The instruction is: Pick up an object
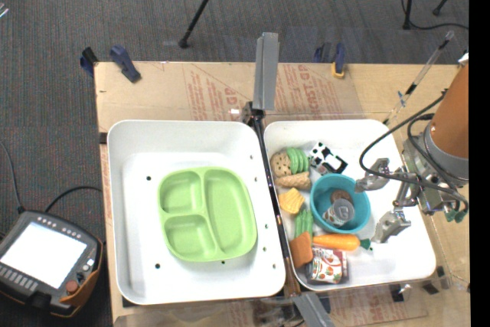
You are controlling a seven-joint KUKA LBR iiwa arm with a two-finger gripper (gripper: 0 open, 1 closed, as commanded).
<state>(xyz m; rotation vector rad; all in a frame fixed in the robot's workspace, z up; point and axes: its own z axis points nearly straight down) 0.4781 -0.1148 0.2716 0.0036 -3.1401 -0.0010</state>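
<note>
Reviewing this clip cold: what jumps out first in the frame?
The lime green divided plate lies alone in the left bin and draws the eye. The right bin holds a crowded cluster along its left side: a teal bowl, an orange carrot, a cookie and a black-and-white toy. The gripper reaches in from the right beside the bowl.

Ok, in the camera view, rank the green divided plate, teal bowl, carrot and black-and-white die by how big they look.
Largest to smallest:
1. green divided plate
2. teal bowl
3. carrot
4. black-and-white die
Carrot and die look fairly close; the carrot is longer.
</note>
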